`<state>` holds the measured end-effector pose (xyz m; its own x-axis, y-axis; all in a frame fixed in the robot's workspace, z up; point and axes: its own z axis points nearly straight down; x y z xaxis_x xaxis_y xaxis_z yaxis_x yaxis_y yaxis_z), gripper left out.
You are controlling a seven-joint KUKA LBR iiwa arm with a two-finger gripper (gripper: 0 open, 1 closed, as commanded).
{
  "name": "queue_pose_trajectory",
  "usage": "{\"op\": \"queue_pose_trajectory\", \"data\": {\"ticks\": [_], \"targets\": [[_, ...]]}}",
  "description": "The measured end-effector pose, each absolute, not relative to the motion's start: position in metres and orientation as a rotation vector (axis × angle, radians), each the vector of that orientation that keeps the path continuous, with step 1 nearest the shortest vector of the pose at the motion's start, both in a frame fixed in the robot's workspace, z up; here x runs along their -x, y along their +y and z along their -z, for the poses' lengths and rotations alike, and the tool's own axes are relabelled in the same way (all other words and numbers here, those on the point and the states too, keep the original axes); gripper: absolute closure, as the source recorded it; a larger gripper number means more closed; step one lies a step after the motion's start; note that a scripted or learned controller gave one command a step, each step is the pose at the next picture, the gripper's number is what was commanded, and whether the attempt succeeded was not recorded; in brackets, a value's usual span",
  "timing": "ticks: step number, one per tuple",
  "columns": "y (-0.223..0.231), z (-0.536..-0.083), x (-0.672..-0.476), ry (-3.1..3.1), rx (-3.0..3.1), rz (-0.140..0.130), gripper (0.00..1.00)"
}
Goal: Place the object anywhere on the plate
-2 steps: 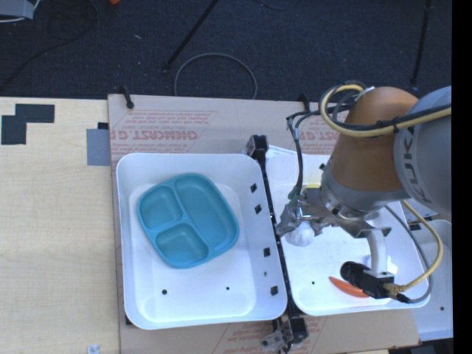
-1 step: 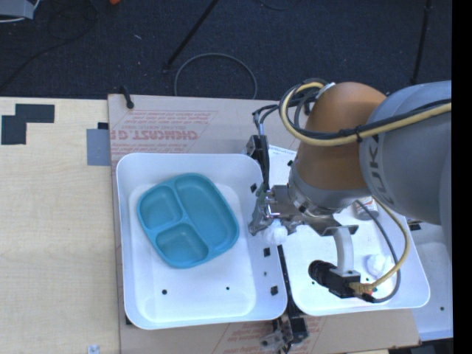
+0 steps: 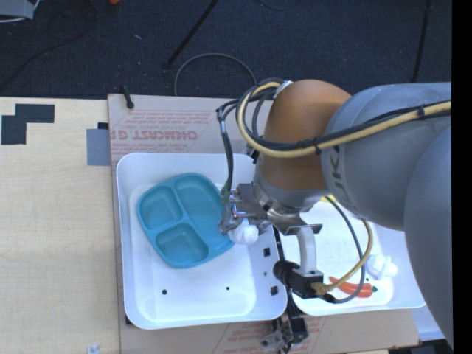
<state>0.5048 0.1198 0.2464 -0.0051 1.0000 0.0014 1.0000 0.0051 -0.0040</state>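
Note:
A blue plate (image 3: 177,218) with three compartments lies in the left white bin (image 3: 188,301), toward its upper left. My gripper (image 3: 237,221) sits below the orange wrist band, right at the plate's right rim near the wall between the two bins. A small white rounded object (image 3: 245,234) shows just under the gripper, at the plate's lower right edge. Whether the gripper holds it or it rests on the rim is hidden by the wrist.
The grey arm (image 3: 383,161) covers most of the right bin (image 3: 402,297). In that bin lie an orange and red piece (image 3: 352,287) and a small white object (image 3: 380,265). A cardboard sheet (image 3: 162,127) lies beneath both bins.

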Motion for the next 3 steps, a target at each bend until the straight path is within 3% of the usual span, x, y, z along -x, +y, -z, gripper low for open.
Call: {"op": "queue_pose_trajectory", "data": {"ticks": [1, 2, 3], "targets": [[0.1733, -0.2248, -0.5012, -2.223, 2.212, -0.009, 1.0], [0.1746, -0.2224, -0.5053, -2.222, 2.218, -0.008, 1.0], [0.1745, -0.2226, -0.5052, -2.222, 2.218, -0.008, 0.0]]}}
